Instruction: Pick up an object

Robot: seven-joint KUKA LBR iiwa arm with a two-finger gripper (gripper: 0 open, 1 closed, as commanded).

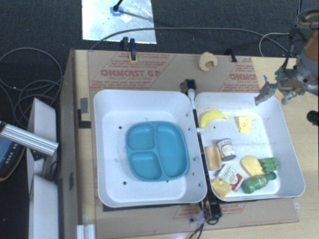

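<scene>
The toy food is being held in the right bin (pixel 286 133): a banana (pixel 212 117), a cheese wedge (pixel 244 124), a small can (pixel 226 149), a bread slice (pixel 213 158), a snack packet (pixel 227 176) and a green bottle (pixel 257 182). A blue divided plate (pixel 157 150) is being kept in the left bin (pixel 109 108). The gripper (pixel 273 94) is being held spread, clasping nothing, over the right bin's far corner.

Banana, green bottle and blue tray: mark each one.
banana (pixel 213 117), camera view, middle of its curved yellow body
green bottle (pixel 256 182), camera view, its green body
blue tray (pixel 130 139), camera view, its left rim
</scene>
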